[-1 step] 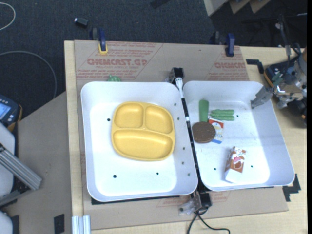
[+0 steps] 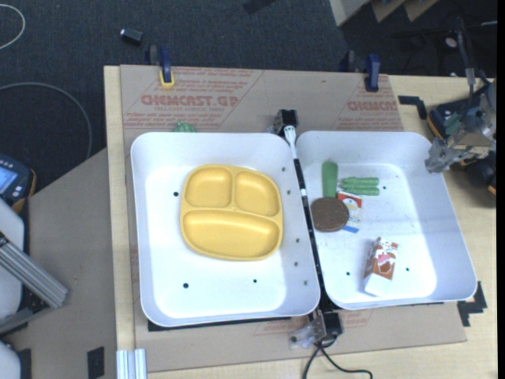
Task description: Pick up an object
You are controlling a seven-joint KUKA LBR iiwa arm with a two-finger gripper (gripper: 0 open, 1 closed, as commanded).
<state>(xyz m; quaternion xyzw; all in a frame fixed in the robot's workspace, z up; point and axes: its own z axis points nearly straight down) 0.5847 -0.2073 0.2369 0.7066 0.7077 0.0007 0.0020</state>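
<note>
**Hand at right bin's far edge, objects in the tray below it**

Dark carpet surrounds the bench (image 2: 237,93), topped with cardboard held by two blue clamps (image 2: 165,65). From the camera view: hand (image 2: 454,152) sits at the right bin's (image 2: 442,235) upper right rim, over the edge; how far it is open cannot be told, nothing visibly gripped. Left of the hand lie a green cylinder (image 2: 329,178) and green pea pod (image 2: 360,185). Lower left, a brown disc (image 2: 328,214). Nearer the camera, a small carton (image 2: 381,265). Farther left, the left bin (image 2: 158,283) carries a yellow divided plate (image 2: 232,212).
</note>
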